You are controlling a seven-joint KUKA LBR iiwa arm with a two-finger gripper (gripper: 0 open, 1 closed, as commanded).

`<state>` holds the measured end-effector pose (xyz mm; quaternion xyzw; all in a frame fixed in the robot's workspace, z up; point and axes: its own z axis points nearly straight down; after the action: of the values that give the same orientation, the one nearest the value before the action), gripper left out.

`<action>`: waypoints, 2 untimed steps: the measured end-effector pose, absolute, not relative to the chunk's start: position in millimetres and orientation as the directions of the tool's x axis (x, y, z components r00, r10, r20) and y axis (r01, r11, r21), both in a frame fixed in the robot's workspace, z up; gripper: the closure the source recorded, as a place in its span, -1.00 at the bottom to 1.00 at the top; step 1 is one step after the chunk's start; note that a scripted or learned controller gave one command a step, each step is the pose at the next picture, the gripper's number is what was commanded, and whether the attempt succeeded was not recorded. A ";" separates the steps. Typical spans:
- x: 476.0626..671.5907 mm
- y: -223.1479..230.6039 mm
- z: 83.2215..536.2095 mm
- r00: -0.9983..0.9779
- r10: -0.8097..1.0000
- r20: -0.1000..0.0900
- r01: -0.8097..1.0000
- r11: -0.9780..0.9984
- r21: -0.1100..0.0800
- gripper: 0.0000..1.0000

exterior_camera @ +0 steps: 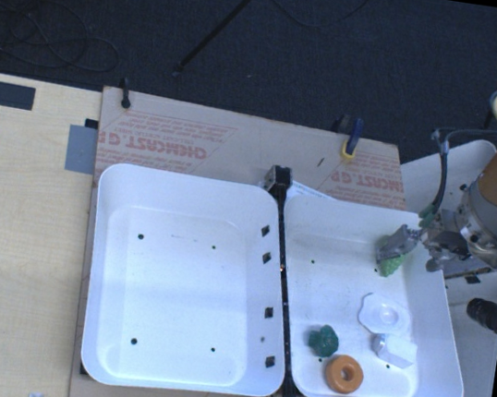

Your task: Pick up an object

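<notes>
Objects sit in the right bin (447,360): a white disc (381,314), an orange ring (344,374), a dark green lump (324,340). The gripper (401,250), high at the bin's far side, seems to pinch a light green piece (392,260); so slight a hold could slip, dropping it.

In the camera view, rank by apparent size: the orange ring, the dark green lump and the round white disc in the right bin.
Largest to smallest as they look:
1. Round white plastic disc
2. Orange ring
3. Dark green lump
The ring and the lump look close in size, so their order is unsure.
</notes>
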<state>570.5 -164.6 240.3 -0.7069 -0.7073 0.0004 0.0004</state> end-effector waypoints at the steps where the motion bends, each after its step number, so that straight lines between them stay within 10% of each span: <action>1: 614.5 -124.6 397.8 -0.007 1.000 -0.003 1.000 0.007 0.018 -1.00; 2: 633.5 -71.1 547.7 -0.007 1.000 -0.001 1.000 0.007 0.016 -1.00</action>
<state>633.5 -71.1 547.7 -0.7046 -0.7096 -0.0055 -0.0061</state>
